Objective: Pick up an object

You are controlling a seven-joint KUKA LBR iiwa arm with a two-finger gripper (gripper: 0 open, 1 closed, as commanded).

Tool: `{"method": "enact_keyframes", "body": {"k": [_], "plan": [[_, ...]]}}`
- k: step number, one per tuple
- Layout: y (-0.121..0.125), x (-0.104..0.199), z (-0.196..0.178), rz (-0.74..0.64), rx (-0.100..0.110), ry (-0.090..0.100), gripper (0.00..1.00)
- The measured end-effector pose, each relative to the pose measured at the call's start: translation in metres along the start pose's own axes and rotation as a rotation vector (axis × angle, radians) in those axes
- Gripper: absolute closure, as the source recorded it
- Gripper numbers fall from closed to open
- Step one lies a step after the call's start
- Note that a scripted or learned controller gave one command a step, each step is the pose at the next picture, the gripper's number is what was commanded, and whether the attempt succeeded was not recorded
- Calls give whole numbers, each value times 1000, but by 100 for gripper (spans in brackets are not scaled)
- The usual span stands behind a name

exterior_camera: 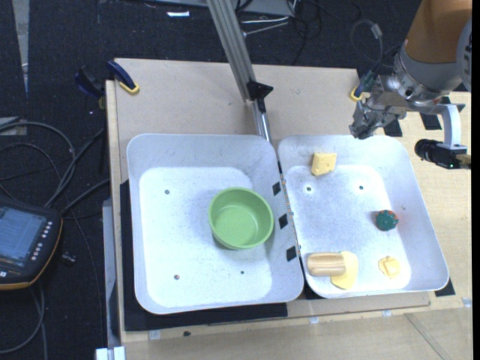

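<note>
The claw [365,126] hangs over the right bin's [420,201] far edge; can't tell if it's spread or pinched. Closest pick is probably the yellow wedge [324,163], just left and nearer.

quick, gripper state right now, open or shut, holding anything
Gripper: cannot be told; it sits above the far edge of the right bin, nothing seen between its fingers.

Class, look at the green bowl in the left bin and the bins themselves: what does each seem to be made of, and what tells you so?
The green bowl looks like moulded plastic: one even matte colour, smooth rounded rim, only a soft sheen. The white bins also seem plastic, perhaps thin formed sheet: rounded corners, shallow sloped walls, a finely speckled matte surface.
</note>
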State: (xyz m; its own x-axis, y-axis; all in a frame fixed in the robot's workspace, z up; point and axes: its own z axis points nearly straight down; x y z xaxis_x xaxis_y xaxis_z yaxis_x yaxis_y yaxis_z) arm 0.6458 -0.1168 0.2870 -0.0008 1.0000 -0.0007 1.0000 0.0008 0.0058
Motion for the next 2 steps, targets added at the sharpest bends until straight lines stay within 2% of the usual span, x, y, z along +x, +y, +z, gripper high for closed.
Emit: {"method": "enact_keyframes", "body": {"k": [2], "plan": [[-31, 88, 24, -3, 7, 2, 100]]}}
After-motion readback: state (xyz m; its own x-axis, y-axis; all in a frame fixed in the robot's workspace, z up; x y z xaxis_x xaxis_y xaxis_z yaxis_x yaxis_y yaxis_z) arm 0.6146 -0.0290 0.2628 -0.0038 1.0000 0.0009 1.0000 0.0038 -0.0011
